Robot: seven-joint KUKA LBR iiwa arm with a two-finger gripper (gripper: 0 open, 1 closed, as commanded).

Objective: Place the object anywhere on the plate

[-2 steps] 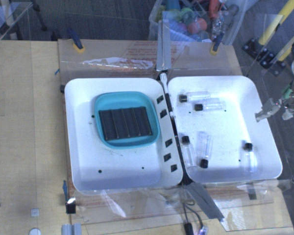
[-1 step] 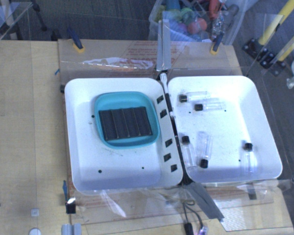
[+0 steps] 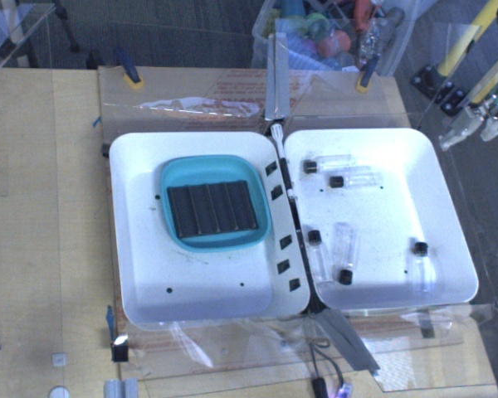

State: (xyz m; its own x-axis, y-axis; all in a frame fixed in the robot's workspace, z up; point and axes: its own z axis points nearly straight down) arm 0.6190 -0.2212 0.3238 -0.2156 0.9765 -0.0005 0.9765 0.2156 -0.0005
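A teal plate with rounded corners rests in the left white bin. On the plate lies a dark grey ridged block, flat and covering most of the plate's middle. My gripper is at the far right, beyond the upper right corner of the right bin, well away from the plate and the block. Nothing can be seen held in it.
Several clear vials with black caps lie scattered in the right bin, such as one near its top and another at its right. A divider with black clips runs between the bins. A clear box of toys stands behind.
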